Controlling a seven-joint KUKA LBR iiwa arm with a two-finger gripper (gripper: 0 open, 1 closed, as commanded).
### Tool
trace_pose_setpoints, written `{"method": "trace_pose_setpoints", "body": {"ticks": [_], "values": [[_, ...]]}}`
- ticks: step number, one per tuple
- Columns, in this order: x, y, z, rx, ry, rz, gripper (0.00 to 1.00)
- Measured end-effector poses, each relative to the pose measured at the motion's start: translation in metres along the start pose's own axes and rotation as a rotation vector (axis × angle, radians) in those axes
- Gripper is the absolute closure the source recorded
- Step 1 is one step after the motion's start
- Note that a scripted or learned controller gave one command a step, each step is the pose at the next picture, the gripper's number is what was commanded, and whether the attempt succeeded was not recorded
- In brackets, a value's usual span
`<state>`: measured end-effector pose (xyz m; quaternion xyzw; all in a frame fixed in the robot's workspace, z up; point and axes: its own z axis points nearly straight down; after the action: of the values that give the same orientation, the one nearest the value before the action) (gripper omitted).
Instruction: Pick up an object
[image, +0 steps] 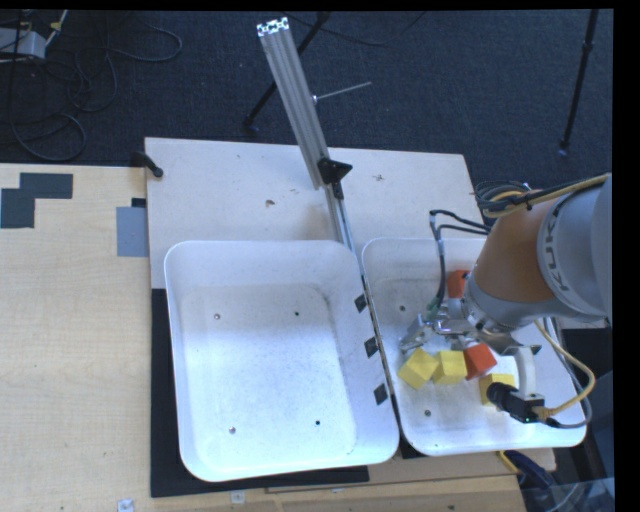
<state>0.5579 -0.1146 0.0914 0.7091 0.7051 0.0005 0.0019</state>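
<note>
In the right bin (470, 425) lie two yellow blocks (432, 368) side by side, with an orange-red block (481, 358) just right of them and another yellow piece (499, 385) lower right. A small orange object (457, 283) shows further back, beside the arm. My gripper (436, 328) hangs low over the bin, just above the yellow blocks, its metal fingers pointing left. The arm's wrist hides whatever lies under it. Nothing visible sits between the fingers.
The left bin (190, 300) sits next to the right one, divided by a rim with black clips (371, 346). A slanted aluminium pole (300, 110) rises behind the bins. Cables (560, 405) trail off the arm over the right bin's right edge.
</note>
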Motion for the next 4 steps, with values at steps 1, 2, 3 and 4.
{"method": "trace_pose_setpoints", "body": {"ticks": [1, 2, 3, 4], "values": [[0.005, -0.071, -0.002, 0.000, 0.001, -0.004, 0.00], [0.005, -0.070, -0.011, 0.002, 0.003, 0.003, 1.00], [-0.073, -0.007, -0.001, -0.001, -0.002, -0.003, 1.00], [-0.071, -0.008, -0.001, 0.000, -0.001, -0.005, 0.00]]}}
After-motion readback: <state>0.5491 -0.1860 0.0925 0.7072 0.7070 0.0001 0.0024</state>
